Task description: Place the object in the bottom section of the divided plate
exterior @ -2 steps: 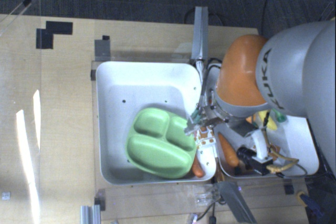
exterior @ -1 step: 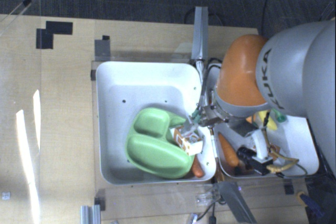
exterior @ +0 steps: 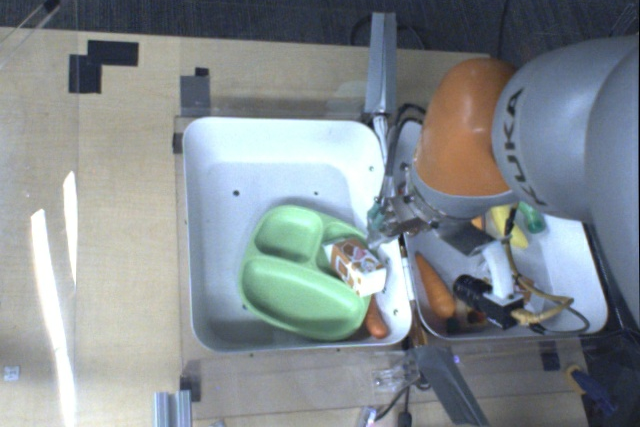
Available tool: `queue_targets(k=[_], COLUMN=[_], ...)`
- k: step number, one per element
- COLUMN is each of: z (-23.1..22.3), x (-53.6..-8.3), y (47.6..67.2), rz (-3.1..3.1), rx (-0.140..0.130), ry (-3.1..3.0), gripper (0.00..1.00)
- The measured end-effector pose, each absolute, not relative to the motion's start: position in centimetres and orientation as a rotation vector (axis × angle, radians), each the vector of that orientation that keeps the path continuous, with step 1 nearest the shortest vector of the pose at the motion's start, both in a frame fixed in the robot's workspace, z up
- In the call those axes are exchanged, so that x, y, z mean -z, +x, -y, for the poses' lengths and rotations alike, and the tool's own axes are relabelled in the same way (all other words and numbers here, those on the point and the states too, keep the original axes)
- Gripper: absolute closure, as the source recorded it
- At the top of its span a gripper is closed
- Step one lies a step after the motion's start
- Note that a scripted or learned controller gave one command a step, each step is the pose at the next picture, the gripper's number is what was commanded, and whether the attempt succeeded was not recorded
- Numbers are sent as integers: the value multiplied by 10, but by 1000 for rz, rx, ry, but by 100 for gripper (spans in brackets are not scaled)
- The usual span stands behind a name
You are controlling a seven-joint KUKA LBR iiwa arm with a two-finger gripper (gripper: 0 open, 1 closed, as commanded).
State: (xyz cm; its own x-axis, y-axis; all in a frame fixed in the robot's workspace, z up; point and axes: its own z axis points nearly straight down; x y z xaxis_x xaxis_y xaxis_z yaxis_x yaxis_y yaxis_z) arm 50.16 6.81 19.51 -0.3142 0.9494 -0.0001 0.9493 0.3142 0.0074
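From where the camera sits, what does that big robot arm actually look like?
The arm is a fat, rounded tube of smooth grey, with a glossy orange band above the wrist and dark "KUKA" lettering beside it. Thin cables trail near its metal tool.

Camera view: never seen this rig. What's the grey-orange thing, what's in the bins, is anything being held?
You are looking down at a slant from one fixed camera above a bench. The big grey shape with the orange band is a KUKA robot arm reaching in from the right; its gripper sits low over the wall between two white bins. Whether it holds anything can't be told here. The left bin contains a green divided plate, with a small printed box resting at the plate's right edge and something orange beside it. The right bin contains a carrot and other small items, partly hidden under the arm.
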Motion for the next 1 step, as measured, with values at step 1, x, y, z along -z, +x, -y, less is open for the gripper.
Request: queue_targets(k=[1], z=[15], x=[-185], y=[488], rz=[-2543], rx=[-5], ry=[1838], gripper=[100])
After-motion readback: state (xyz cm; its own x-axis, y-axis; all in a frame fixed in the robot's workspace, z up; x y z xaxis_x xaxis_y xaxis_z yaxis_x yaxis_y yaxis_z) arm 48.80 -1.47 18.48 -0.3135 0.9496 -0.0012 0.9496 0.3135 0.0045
